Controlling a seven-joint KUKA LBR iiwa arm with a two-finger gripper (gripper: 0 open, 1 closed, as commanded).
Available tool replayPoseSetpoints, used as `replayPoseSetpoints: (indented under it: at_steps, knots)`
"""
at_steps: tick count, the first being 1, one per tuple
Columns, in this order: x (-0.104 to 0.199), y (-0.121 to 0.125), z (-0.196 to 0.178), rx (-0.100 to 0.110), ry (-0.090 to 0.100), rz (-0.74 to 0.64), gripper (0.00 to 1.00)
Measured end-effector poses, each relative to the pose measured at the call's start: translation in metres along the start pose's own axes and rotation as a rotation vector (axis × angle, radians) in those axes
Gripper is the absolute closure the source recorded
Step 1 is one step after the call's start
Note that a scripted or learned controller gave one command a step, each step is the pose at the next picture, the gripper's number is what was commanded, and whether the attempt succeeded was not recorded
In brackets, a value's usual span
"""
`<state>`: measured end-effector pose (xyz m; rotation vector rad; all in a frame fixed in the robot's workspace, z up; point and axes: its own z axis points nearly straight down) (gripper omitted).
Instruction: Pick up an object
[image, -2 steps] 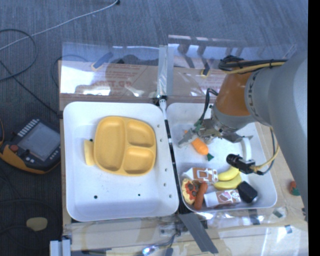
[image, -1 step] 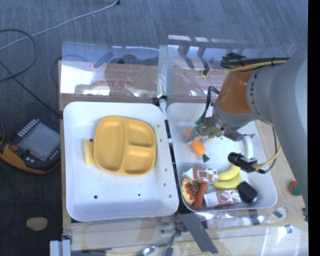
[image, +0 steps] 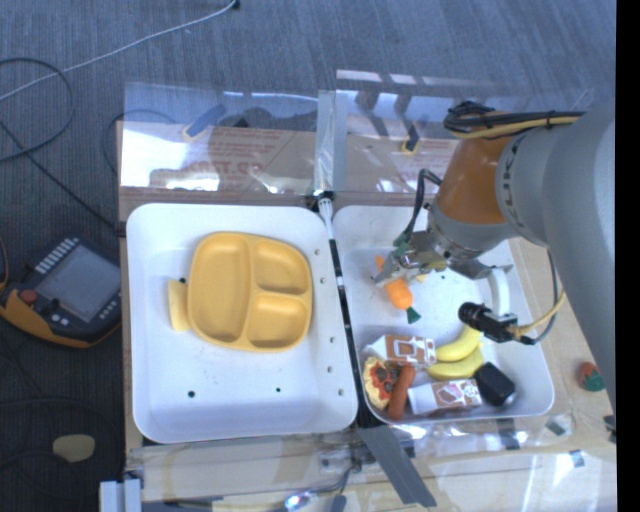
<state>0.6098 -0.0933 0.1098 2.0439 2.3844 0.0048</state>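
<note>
From above, the left bin (image: 150, 400) has bare white floor along its near edge and left side; a yellow divided plate (image: 248, 291) lies in its middle. The right bin (image: 535, 395) is crowded at its near edge: a banana (image: 458, 349), a pizza slice (image: 380, 379), a small carton (image: 410, 349), a black object (image: 495, 384) and a boxed item (image: 450, 396), whose labels are too small to read. The gripper (image: 412, 262) hangs over the bin's far half, just above an orange carrot (image: 400, 294); whether the jaws are open or closed cannot be told.
</note>
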Motion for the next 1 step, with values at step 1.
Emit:
replayPoseSetpoints:
  at_steps: [1]
  knots:
    - [0.0216,-0.0349,-0.0731,0.006,-0.001,0.079,1.0]
